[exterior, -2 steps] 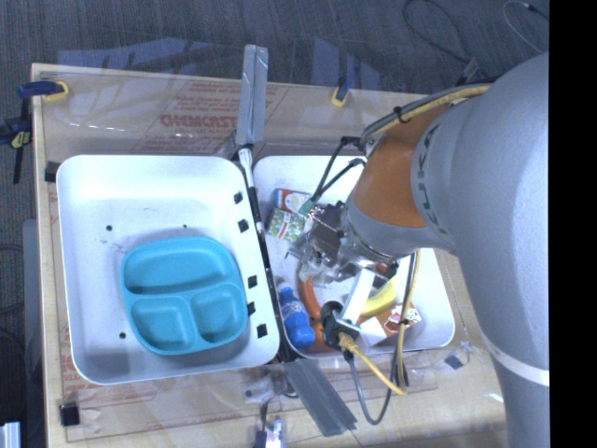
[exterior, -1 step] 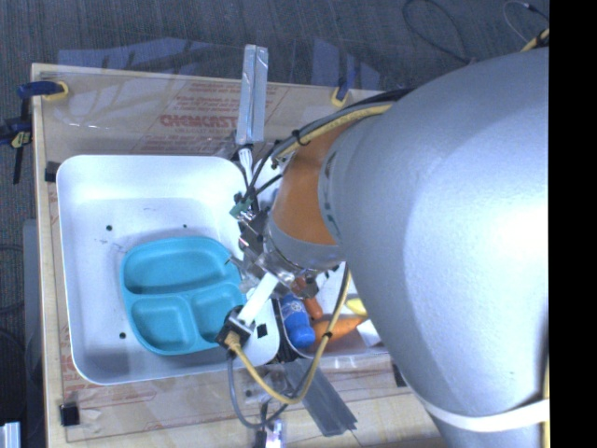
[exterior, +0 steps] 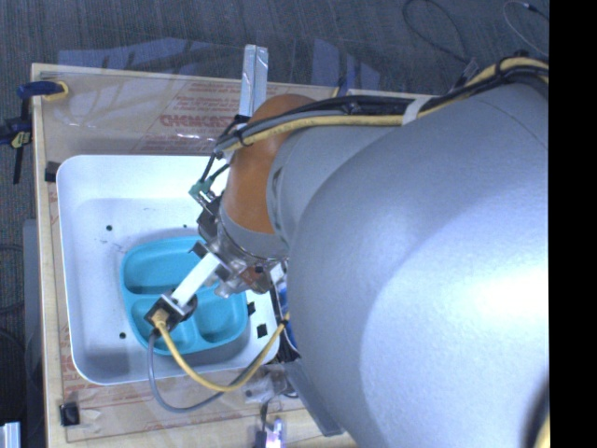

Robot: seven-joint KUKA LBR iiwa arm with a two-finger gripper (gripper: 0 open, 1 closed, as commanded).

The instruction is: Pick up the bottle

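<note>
The arm [exterior: 420, 250] bulks over the whole right of the view and covers the right side of the white bin [exterior: 79, 250], so nothing can pass there. The tool [exterior: 229, 283] hangs low over the right half of the blue tray [exterior: 154, 273], which takes up the near middle of the bin floor. Bare white floor lies open along the bin's left wall and far side. Beyond the far wall the bench [exterior: 112, 101] is open, apart from a clear upright post [exterior: 254, 73].
</note>
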